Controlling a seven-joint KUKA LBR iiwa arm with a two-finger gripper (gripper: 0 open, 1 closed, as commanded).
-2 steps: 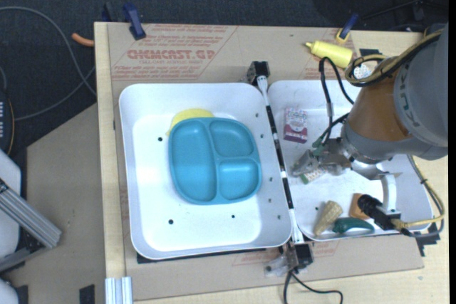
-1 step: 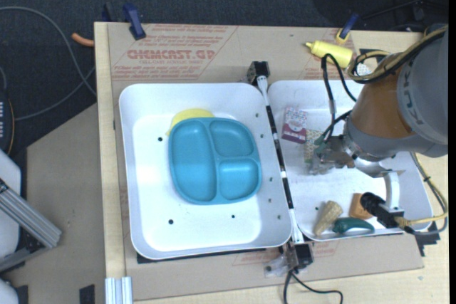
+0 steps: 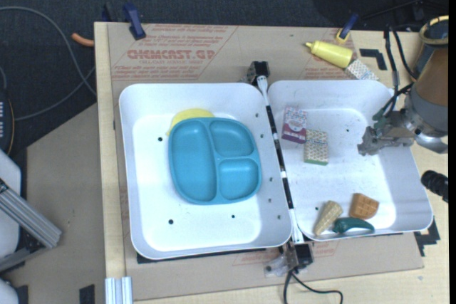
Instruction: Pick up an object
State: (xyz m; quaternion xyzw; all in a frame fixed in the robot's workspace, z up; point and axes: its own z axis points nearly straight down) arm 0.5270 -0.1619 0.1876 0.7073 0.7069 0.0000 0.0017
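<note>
Objects to choose from lie mostly in the right bin (image 3: 399,217): a small purple-and-white packet (image 3: 294,124) near the divider, a speckled sponge-like block (image 3: 316,147) touching it just below, and along the near wall a cone (image 3: 328,216), a brown waffle piece (image 3: 364,206) and a teal item (image 3: 354,226) huddled close together. The left bin (image 3: 142,224) holds a blue divided plate (image 3: 214,158) with something yellow (image 3: 191,113) peeking out from under its far edge.

All the right-bin pieces look like light toy items. The packet is probably thin and slippery, lying flat, hard to pinch from above. The block looks soft and thick enough to squeeze across its short sides, likely the easiest grip. The cone tapers, so it could squirt out; take it near the wide end. The plate looks stiff, broad and smooth, best taken by a rim.

The end effector (image 3: 372,141) hangs over the right bin's right part, well apart from the block; whether it is spread or pressed together I cannot tell, and nothing is seen in it
</note>
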